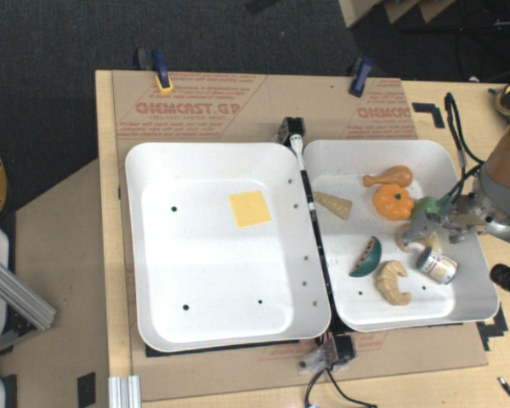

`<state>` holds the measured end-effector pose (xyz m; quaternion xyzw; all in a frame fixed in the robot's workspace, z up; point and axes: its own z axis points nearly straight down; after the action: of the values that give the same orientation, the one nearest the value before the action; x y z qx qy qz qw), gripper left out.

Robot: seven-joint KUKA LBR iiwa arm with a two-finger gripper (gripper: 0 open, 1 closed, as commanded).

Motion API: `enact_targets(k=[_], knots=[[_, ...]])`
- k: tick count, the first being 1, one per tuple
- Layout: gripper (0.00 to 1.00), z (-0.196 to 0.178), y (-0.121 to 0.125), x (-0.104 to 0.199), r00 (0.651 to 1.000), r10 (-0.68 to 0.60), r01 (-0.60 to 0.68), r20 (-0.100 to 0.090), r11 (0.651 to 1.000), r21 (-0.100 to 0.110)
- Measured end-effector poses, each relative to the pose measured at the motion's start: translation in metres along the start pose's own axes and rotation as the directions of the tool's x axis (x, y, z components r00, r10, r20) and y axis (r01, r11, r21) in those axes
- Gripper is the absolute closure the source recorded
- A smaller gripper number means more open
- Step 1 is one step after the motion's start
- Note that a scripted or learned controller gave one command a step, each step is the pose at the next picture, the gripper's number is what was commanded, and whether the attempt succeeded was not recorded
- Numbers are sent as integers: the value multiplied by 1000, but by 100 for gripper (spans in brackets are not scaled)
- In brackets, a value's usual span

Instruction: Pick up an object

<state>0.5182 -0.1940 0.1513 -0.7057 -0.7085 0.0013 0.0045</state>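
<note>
I work in a robotics lab, not a home. My counter [238,100] is a brown board held down by blue clamps [161,68], carrying two white bins [153,228] fixed side by side. Black cables [455,134] trail across it, aluminium framing [13,291] stands at the left, and dark carpet [110,15] covers the floor.

The left bin [153,253] lies open but for a yellow slice [250,208] toward its twelve o'clock. The right bin [357,308] is crowded from centre to three o'clock; its seven o'clock corner stays passable.
</note>
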Motion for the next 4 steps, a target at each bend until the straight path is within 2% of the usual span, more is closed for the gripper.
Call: enact_targets(k=[1, 2, 3, 4], knots=[[0, 70, 67, 14, 1000, -1, 1, 5, 1000, -10], [0, 66, 148, 62, 1000, 2, -2, 8, 1000, 10], [100, 58, 143, 56, 1000, 9, -9, 9, 1000, 18], [100, 66, 78, 32, 1000, 8, -8, 3, 1000, -3]])
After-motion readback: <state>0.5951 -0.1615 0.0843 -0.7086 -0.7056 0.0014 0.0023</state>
